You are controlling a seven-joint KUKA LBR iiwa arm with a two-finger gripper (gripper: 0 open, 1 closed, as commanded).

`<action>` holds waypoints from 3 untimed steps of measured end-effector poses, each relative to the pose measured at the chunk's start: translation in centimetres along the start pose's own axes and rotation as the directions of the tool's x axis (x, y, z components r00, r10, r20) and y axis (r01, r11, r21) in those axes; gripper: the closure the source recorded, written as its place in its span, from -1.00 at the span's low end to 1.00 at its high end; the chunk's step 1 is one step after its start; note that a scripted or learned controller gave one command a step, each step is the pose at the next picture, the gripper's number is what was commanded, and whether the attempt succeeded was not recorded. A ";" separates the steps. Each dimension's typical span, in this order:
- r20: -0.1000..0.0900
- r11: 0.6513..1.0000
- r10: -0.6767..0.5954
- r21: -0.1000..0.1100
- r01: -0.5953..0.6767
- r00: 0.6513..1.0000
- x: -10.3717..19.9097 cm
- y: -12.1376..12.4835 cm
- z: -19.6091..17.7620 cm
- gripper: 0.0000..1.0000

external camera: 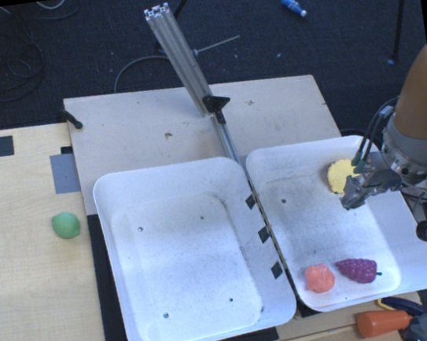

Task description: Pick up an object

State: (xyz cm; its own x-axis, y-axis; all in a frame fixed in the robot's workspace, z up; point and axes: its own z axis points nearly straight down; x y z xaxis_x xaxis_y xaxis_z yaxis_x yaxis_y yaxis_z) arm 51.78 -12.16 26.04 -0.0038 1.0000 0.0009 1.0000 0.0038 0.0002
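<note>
Two shallow white bins sit side by side on the bench – the left bin (117,220) toward the centre of the frame, the right bin (308,215) toward the right. The grey arm (417,119) comes in from the right edge, its orange band at the upper right. Its gripper (353,196) hangs over the upper right part of the right bin, touching or just beside a yellow object (339,175); whether the claw is apart or together cannot be told from here. Near that bin's lower edge lie a purple grape bunch (358,269) and, just left of it, a pink-orange object (319,278). An orange object (383,321) lies below the bin. A green ball (66,225) rests on the wood at far left.
</note>
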 end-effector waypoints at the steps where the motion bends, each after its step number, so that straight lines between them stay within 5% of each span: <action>1: 0.000 1.000 0.000 0.001 0.000 1.000 4.8 1.7 -0.2 1.00; 3: 0.000 1.000 0.001 0.001 -0.001 1.000 14.9 3.3 0.9 1.00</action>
State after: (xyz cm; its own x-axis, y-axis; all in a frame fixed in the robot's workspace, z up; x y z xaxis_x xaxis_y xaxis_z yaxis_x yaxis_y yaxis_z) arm 55.04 2.73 25.12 -0.0030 1.0000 0.0005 1.0000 0.0030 -0.0007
